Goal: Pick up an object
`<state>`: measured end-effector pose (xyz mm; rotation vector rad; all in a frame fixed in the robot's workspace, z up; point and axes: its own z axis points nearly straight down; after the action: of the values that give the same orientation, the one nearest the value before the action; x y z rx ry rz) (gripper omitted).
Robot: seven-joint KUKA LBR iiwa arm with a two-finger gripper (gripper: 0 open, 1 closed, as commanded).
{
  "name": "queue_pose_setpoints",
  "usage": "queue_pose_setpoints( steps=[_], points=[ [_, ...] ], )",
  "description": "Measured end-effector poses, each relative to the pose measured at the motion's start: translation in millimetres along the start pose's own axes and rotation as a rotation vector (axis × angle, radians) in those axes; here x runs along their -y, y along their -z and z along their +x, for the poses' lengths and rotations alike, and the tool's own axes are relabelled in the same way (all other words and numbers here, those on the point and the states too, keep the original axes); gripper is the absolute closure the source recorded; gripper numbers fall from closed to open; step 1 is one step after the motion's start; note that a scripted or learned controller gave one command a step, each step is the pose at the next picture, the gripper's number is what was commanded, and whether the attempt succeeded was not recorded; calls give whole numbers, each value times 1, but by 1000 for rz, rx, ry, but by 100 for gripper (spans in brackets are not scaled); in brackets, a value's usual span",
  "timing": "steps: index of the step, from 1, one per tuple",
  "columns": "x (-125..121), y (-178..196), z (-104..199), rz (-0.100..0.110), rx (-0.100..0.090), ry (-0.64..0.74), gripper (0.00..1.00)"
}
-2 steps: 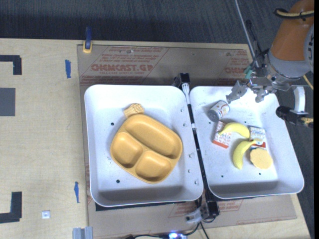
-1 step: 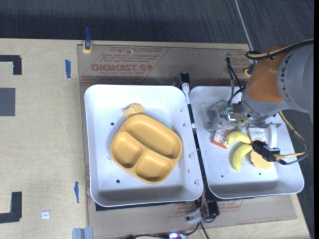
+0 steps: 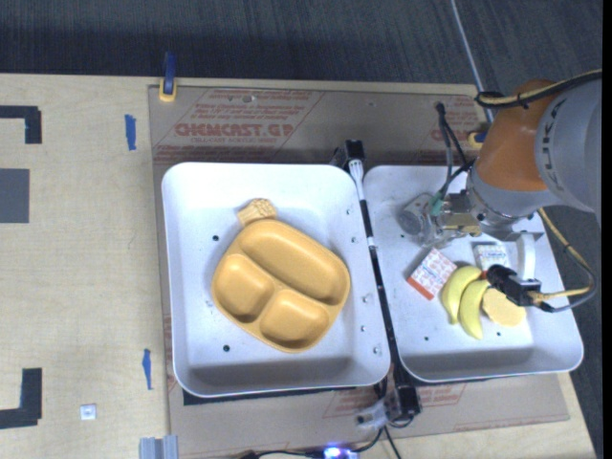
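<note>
A mustard-yellow tray (image 3: 279, 285), yellow bananas (image 3: 463, 299) and a red-and-white packet (image 3: 431, 273) are pictured against white bins (image 3: 191, 218) and a tan worktop (image 3: 76, 256).

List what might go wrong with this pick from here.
1. The packet lies close beside the bananas in the right bin, so a grab at either may shove the other.
2. The packet looks flat on the bin floor; the gripper may slide off without catching it.

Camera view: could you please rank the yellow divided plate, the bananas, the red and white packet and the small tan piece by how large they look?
1. yellow divided plate
2. bananas
3. red and white packet and small tan piece: these look about alike, so I would not rank them.
</note>
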<state>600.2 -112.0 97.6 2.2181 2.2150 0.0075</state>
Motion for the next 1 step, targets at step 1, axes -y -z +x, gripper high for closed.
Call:
queue_pose_setpoints(
  steps=[1],
  points=[
    [0, 0, 0, 0, 0, 0, 0]
  ],
)
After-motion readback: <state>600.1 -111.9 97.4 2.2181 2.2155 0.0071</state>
